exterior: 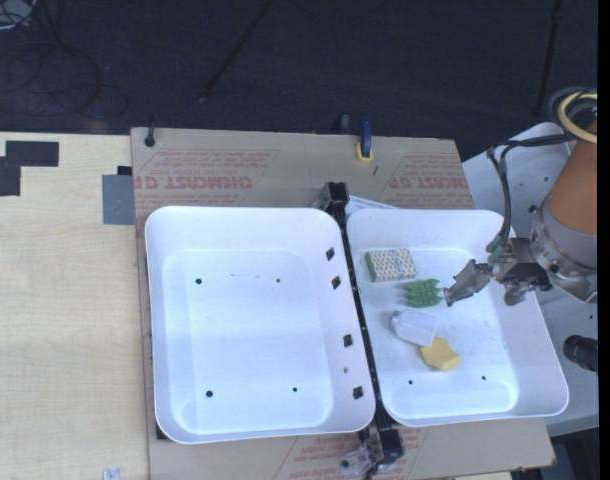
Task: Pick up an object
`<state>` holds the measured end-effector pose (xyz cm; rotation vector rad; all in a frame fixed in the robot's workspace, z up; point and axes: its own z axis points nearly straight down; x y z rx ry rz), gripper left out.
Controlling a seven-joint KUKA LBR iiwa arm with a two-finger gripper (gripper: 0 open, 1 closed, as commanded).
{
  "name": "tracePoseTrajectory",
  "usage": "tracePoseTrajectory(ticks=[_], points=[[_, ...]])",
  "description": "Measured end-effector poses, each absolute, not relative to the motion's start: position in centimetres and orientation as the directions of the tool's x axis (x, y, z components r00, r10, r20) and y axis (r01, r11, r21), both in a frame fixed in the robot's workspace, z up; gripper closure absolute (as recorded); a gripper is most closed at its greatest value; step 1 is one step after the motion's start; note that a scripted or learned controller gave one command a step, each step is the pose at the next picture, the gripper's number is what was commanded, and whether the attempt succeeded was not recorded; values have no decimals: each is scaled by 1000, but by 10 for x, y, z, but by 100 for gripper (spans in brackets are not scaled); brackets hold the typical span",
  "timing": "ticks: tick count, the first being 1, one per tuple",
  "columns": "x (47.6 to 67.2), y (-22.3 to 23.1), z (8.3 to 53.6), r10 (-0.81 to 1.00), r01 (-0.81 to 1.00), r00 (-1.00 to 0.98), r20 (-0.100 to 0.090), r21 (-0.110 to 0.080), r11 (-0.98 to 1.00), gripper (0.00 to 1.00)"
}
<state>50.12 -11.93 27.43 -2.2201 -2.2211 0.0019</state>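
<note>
The green object [421,293] lies in the right bin [525,388], between the patterned block [390,264] and the clear piece [415,326]. The claw [463,283] hovers just beside it, fingers apart, empty. Likely light and rigid; grip across its narrow sides.

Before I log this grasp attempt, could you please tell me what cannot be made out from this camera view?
- Gripper: too small and blurred to tell how its fingers stand, or whether it touches the green object.
- Arm: cut off by the right edge.
- White object: low contrast against the right bin; its shape is unclear, as is any contact with the yellow object.
- Patterned block: print too small to read.
</note>
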Motion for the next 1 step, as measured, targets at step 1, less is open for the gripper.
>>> tracePoseTrajectory(ticks=[1], points=[[501,-120,284,1000,1000,0,0,-4,0,100]])
